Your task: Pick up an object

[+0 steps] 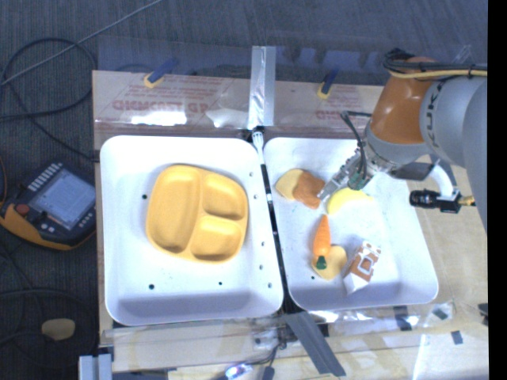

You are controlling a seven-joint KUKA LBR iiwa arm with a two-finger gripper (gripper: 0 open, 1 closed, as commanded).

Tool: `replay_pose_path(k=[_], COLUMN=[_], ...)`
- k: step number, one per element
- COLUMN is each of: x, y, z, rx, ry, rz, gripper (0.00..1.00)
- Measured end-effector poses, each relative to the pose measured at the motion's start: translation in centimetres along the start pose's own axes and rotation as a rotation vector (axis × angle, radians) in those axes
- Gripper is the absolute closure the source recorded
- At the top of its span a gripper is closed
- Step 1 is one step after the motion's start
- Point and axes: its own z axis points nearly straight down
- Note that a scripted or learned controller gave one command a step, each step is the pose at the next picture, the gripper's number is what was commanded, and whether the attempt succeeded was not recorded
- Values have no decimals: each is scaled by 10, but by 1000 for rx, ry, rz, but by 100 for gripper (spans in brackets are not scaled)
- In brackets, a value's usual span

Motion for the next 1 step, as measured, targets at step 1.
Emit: replay_pose_path(k=[1], x=[82], y=[68], z=[-81], rx=[11], ry=[9], rz=[381], gripper=[100])
